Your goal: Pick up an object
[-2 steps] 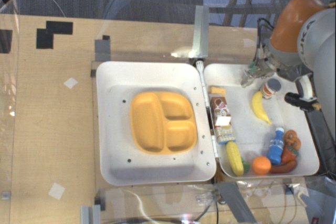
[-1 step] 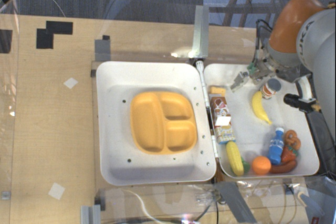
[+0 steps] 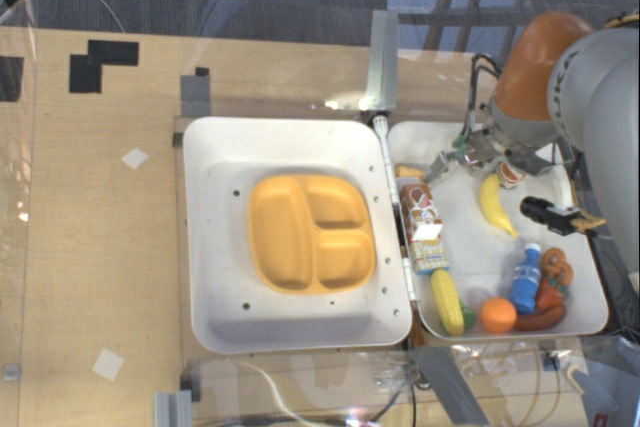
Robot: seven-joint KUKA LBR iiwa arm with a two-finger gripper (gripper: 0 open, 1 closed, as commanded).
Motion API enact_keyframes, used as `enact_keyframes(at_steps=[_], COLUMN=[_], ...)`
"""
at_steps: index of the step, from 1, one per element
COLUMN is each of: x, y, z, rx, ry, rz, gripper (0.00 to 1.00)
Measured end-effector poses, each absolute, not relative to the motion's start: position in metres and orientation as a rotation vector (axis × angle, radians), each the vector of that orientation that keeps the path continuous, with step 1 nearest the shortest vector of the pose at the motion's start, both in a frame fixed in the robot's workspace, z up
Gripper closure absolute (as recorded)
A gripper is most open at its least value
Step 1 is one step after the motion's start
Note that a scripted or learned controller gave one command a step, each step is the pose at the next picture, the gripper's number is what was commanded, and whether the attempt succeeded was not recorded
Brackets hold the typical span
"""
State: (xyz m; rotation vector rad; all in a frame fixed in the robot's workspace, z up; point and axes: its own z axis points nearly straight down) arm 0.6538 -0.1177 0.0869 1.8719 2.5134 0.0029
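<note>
My gripper (image 3: pixel 466 159) hangs over the back part of the right bin (image 3: pixel 597 313), open, with nothing between its fingers. A yellow banana (image 3: pixel 495 204) lies just in front of it and a small red-and-white cup (image 3: pixel 510 175) sits right beside it. Further forward lie a printed carton (image 3: pixel 424 231), a corn cob (image 3: pixel 447 301), an orange (image 3: pixel 497 315), a blue bottle (image 3: pixel 527 278) and red-brown food pieces (image 3: pixel 550 293).
The left bin (image 3: pixel 215 315) holds a yellow divided tray (image 3: pixel 310 233) in its middle. A metal divider (image 3: pixel 392 205) separates the two bins. The grey arm with its orange band (image 3: pixel 535 65) comes in over the right bin's back right corner.
</note>
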Motion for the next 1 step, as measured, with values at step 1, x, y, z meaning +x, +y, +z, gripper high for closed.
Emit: enact_keyframes(at_steps=[1], x=[0.6638], y=[-0.1092], z=[0.0872], rx=[1.528], ry=[2.745], rz=[-0.013], gripper=[0.00])
